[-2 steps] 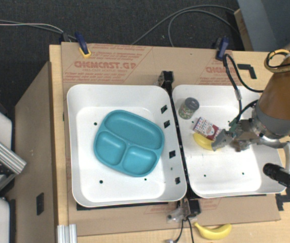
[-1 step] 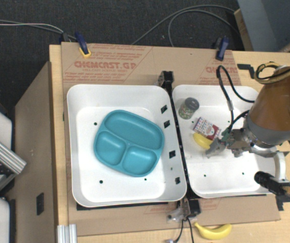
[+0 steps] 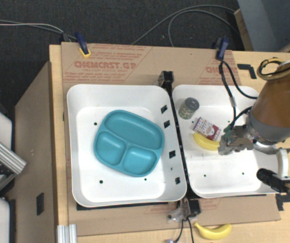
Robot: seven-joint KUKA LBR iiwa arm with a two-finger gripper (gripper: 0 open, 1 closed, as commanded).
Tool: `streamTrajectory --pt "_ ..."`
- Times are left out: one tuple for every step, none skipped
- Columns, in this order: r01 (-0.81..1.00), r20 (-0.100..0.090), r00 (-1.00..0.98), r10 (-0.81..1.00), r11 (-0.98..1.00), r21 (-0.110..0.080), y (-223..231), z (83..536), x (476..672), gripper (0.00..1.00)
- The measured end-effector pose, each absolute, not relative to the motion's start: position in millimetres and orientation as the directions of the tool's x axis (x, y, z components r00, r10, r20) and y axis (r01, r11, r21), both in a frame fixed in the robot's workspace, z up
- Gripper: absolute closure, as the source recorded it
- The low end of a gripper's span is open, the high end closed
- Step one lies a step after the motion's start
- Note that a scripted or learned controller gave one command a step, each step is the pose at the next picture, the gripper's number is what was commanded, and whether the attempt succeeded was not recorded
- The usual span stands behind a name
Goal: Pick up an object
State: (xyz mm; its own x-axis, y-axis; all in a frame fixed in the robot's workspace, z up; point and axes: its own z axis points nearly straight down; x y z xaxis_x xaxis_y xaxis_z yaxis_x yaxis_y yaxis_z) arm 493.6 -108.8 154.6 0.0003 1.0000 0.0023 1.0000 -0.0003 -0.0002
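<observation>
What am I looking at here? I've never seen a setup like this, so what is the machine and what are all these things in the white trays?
This is one camera looking down at a slant on a workbench. The grey and orange shape coming in from the right is a robot arm. At its tip is a gripper, a small two-finger claw meant to pick things up.

On the bench sit two shallow white bins side by side. The left bin holds a blue divided plate. The right bin holds a banana, a small red and white packet and a little round jar.

The gripper is low in the right bin, right beside the banana's end. From this angle I cannot tell whether it has gripped anything. Another banana lies outside the bins at the bench's front edge.
</observation>
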Motion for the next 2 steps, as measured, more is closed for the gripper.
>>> streamTrajectory --pt "1.000 -0.001 -0.002 1.000 0.002 0.007 -111.0 218.7 496.1 1.00" --pt "1.000 -0.001 -0.002 1.000 0.002 0.007 -110.9 270.5 497.7 1.00"
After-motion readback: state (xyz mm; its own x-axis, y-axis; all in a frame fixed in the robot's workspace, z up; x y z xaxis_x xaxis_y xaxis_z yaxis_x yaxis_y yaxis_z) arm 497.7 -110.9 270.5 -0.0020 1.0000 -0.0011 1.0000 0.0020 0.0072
